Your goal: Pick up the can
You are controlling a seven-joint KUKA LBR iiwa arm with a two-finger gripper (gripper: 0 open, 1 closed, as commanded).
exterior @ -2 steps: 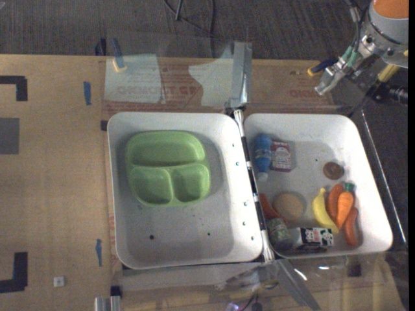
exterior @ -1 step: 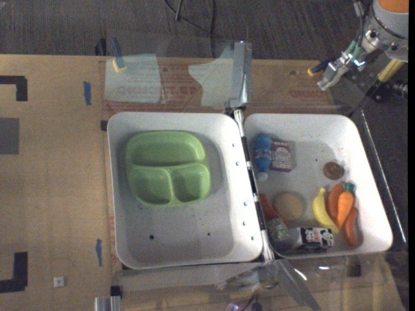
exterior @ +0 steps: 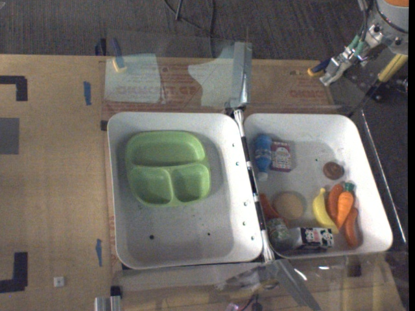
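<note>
Can (exterior: 279,231) lies near the right bin's (exterior: 373,173) front-left corner, hemmed by a bun (exterior: 290,205), a milk carton (exterior: 316,237) and the bin wall; its label is unreadable. The pincer (exterior: 329,69) hovers beyond the bin's far-right corner; its grip state cannot be told.

Tool (exterior: 329,72) raised at far right

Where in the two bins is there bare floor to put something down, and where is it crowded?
Left bin: bare floor below and right of the green plate. Right bin: a bare patch in the middle, between the maroon packet and brown disc. Its lower half is crowded: carrot, banana, can.
</note>
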